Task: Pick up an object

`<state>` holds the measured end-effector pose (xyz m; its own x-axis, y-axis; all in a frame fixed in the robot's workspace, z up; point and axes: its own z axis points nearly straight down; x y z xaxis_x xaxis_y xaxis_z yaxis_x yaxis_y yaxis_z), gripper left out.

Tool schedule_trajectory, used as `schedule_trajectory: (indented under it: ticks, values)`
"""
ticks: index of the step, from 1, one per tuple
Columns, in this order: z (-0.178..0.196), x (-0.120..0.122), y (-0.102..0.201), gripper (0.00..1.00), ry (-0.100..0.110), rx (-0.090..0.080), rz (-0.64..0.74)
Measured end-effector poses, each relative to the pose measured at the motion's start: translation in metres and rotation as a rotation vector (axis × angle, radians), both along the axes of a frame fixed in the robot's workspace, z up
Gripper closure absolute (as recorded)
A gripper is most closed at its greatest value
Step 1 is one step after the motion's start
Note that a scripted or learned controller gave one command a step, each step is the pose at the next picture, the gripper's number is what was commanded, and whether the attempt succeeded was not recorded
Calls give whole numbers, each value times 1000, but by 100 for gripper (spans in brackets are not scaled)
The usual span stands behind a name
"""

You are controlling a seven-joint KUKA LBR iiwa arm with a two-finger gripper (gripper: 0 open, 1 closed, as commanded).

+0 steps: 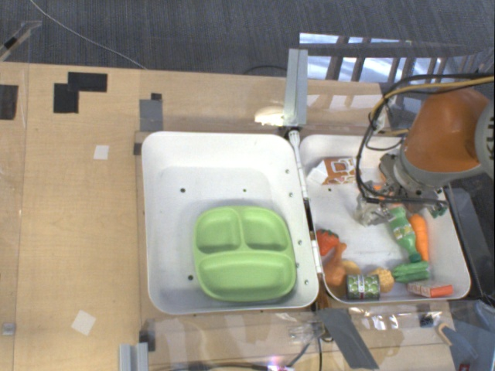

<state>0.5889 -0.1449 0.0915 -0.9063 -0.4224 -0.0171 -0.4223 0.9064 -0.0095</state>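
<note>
The right bin (458, 273) holds several small toy foods. An orange carrot (419, 236) lies beside a green packet (400, 227). Below them are a green vegetable (411, 271), a green can (363, 286) and a red-and-white piece (431, 290). A red piece (328, 243) and an orange piece (334, 270) lie against the bin's left wall. A brown-and-white packet (338, 170) sits at the back. My gripper (377, 209) hangs low in the bin under the orange wrist band (442, 132), just left of the green packet and carrot.
The left bin (166, 168) holds a green divided plate (244, 252) toward its front. A metal post (297, 87) stands behind the wall between the bins. Black cables (371, 130) loop beside the wrist. Wooden bench top stretches to the left.
</note>
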Motion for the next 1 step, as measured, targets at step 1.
schedule_trajectory:
  ticks: [1]
  values:
    - [1, -67, -13, 0, -4, 1, -136]
